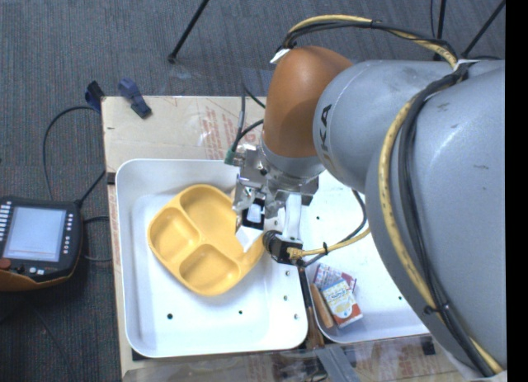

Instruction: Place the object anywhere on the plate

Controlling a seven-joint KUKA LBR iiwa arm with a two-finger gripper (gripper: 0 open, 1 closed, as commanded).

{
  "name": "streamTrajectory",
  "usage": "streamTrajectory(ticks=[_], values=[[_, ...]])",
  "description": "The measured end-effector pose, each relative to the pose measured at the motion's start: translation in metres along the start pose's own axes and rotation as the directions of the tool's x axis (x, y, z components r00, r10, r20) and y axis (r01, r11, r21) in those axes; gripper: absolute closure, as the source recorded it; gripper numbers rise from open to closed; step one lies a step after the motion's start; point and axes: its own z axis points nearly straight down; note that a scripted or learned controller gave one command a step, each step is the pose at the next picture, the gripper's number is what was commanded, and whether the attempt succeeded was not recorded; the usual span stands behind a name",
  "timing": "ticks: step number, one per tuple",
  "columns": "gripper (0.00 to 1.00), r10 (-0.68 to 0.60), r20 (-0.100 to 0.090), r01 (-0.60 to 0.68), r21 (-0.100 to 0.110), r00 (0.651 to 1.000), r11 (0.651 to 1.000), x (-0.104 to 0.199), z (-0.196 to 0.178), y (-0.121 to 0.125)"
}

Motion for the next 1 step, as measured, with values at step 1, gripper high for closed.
streamTrajectory(ticks=[1], values=[[0.0, 0.005, 0.001, -0.005, -0.002, 1.0, 1.0, -0.0029, -0.0008, 0.0016]])
